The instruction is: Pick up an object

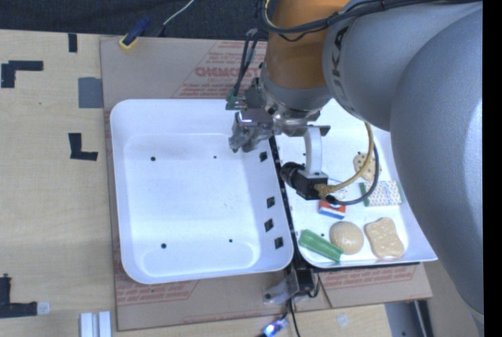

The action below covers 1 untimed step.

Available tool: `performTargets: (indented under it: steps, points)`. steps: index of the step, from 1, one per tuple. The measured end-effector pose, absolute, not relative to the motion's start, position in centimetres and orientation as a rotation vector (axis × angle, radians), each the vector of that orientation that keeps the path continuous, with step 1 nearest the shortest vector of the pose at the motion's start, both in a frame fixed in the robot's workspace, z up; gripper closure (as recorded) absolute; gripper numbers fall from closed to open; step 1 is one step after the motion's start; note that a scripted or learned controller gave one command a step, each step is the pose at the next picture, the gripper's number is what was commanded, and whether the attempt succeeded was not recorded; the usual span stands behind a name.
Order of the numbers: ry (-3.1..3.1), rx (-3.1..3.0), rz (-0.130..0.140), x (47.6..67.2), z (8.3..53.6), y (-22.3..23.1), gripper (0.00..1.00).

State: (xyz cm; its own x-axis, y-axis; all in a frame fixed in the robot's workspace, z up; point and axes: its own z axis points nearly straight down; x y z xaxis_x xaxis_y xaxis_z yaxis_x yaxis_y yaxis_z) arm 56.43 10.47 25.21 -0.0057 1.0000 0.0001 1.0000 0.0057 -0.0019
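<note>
Cardboard-covered tabletop (157, 69), two bins. Gripper (249, 132) over divider, opening unclear; green object (319, 244) below-right, lying diagonal.

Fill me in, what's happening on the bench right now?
The grey arm reaches in from the right, its wrist low over the divide between the two white bins. The claw sits at the upper right corner of the left bin. I can't make out anything between its fingers. The objects lie in the right bin, near its front: a green piece, a round tan piece, a tan slab and a small red and blue item.
</note>
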Motion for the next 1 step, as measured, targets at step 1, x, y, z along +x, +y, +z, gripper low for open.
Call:
performTargets:
  steps: [1]
  points:
    - [-2.207, -2.232, 0.010, 53.96, 21.69, -2.31, 1.00]
